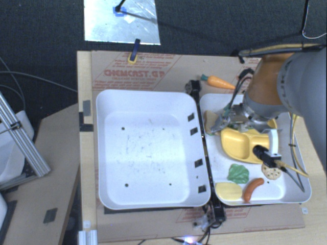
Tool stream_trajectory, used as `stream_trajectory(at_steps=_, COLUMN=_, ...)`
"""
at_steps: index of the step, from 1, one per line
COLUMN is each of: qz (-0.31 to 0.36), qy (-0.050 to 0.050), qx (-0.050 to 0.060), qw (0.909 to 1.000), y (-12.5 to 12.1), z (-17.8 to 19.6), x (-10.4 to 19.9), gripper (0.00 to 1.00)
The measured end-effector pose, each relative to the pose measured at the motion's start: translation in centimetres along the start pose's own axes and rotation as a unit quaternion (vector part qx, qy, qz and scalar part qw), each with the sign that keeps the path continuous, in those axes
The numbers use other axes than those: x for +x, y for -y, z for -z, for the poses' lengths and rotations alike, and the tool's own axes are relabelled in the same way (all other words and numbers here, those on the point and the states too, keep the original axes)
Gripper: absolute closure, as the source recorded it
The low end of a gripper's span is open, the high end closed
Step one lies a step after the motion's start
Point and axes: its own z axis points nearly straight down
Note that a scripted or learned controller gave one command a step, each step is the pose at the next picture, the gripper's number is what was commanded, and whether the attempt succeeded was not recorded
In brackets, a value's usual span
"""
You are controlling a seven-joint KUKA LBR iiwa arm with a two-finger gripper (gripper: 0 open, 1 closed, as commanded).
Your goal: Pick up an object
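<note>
My gripper [223, 123] hangs low over the upper left part of the right bin [292, 192], reaching in from the right. Just below it lies a yellow scoop-shaped piece [239, 143], and a tan flat piece [210, 119] lies right beside it on the left. Nearer the front of the same bin are a green leafy piece [238, 173], a brown sausage [253, 188], a pale yellow disc [228, 191] and a brown cookie [273, 173]. I see nothing lifted off the bin floor.
The left bin [104, 152] stands beside the right one, with black clips on the shared wall. An orange carrot [220, 82] lies on the cardboard behind the right bin. A silver sheet [121, 14] lies on the floor at the back.
</note>
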Motion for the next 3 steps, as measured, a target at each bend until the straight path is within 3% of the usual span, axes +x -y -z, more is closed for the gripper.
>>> stream_trajectory(at_steps=1, qz=-0.001, qy=0.000, qx=0.000, qw=1.0000, y=0.0, z=0.9, x=-0.1, gripper=1.00)
stream_trajectory(at_steps=2, qz=0.006, qy=-0.005, qx=0.007, qw=0.9999, y=6.3, z=8.3, x=15.6, gripper=1.00)
stream_trajectory(at_steps=3, qz=0.001, qy=-0.002, qx=0.010, qw=0.9999, y=11.2, z=7.2, x=18.3, gripper=1.00)
